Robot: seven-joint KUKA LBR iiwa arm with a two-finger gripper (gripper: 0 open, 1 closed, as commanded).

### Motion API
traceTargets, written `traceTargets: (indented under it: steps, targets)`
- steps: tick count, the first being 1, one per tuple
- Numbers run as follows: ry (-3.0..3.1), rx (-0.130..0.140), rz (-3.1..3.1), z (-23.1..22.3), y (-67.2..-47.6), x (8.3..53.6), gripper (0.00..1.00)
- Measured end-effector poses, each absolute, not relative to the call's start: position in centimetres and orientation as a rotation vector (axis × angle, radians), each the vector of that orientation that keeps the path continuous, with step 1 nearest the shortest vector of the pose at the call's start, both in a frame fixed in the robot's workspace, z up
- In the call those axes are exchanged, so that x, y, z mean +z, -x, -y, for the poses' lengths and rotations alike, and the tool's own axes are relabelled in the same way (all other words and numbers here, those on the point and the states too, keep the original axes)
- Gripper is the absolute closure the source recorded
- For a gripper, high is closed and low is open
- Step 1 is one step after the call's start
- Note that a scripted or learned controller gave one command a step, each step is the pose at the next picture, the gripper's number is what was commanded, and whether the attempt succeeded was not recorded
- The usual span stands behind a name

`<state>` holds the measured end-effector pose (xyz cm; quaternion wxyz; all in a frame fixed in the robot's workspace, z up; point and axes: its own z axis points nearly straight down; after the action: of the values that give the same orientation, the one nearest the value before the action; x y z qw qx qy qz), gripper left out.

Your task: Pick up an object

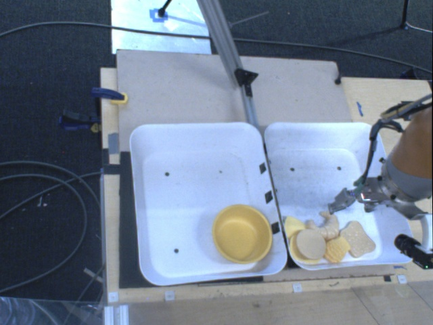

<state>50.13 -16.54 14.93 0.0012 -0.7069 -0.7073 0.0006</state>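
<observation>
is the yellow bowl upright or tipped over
Upright: the yellow bowl in the left bin shows its open mouth and inside facing up, rim level.

The arm (411, 156) is seen entering from the right edge of the camera view, its orange band shown above the grey wrist section; a dark cable is looped along its upper side and run down towards the wrist; the wrist is angled downward and to the left, and the gripper (340, 202) is carried low at its end (pointed leftward, at a slant rather than straight down); the gripper's metal tip is seen as a small grey shape, too small for its state to be judged.
</observation>
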Motion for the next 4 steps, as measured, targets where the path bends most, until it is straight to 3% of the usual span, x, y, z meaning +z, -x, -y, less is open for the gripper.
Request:
traceTargets:
  steps: [1,2,4]
  targets:
    - [2.218,0.002,2.220,16.5,-50.1,9.7,0.00]
    - [2.224,-0.002,2.223,16.6,-50.3,11.0,1.00]
    - [2.221,-0.006,2.232,17.2,-51.5,21.5,1.00]
